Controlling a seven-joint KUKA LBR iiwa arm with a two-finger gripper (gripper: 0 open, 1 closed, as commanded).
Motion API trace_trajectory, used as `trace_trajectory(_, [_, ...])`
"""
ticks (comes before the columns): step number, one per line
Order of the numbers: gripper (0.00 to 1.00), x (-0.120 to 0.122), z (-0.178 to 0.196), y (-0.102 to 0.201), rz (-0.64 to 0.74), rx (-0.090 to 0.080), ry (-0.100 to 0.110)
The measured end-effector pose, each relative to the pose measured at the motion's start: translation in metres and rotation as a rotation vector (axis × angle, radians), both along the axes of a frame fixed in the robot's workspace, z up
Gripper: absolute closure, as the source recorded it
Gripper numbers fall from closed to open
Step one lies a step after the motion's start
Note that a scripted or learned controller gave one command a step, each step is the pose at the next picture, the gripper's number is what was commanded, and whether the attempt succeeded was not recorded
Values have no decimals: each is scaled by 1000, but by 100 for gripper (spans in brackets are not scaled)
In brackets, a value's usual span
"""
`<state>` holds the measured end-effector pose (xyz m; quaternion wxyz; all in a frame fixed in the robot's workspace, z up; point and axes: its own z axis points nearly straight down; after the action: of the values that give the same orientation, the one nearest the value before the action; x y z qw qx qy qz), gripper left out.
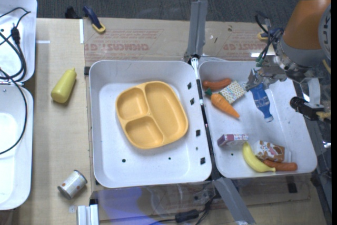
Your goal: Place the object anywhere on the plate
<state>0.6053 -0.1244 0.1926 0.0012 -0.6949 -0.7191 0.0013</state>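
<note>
grasp stage at the right bin: bottle under the gripper, plate waiting

the gripper (259, 81) sits over the back of the right bin (303, 158), directly above the top end of a blue bottle (261, 102). the bottle lies tilted, its lower end toward the bin's middle. i cannot tell how the fingers stand; dark metalwork and cables crowd that spot, and whether the bottle is gripped or merely beside the tool is not visible.

taking the bottle as landmark: a patterned packet (233, 91) lies just beside it on the side toward the plate, touching or nearly so. an orange carrot (225, 105) lies just past the packet, a second carrot (217, 83) behind that. nearer the camera sit a small pink box (233, 139), a banana (254, 158), a brown snack pack (271, 151) and a red-orange piece (281, 166). the yellow plate (151, 113), three compartments, rests well apart from the bottle, in the middle of the left bin (105, 166), past the divider wall.

judgement: the bottle looks like the intended object, grasp not yet confirmed. to do this well, close across the bottle's narrow width near its upper end, keeping clear of the packet. lift straight up first, high enough to pass both bin walls, then carry across. release low over any compartment, since a rounded bottle may roll. a slanted grip risks slipping during the lift.
</note>
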Motion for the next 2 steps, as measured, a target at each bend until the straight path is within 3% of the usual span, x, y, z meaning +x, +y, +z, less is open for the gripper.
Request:
trace_trajectory(1, [100, -20, -2, 94, -50, -1, 0])
trace_trajectory(2, [100, 8, -3, 158, 8, -1, -1])
